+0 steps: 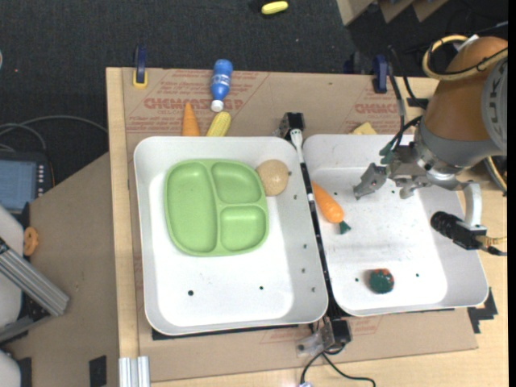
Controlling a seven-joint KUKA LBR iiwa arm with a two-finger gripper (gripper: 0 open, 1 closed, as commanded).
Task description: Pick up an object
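gripper looks spread open w/ nothing in it, hovering in the right bin near the toy carrot by the divider; prob light, hard, slick plastic, so grab across the fat orange middle imo.

- Orange toy carrot with a small green tip: lies flat in the right white bin, by its left wall, slanted with the green end toward the near side.
- Round dark green-and-red toy ball: rests on the same bin's floor near the front edge, well apart from the carrot.
- Tan round bun-like toy: in the left bin, touching the upper right corner of the light green three-compartment plastic tray, which lies flat.
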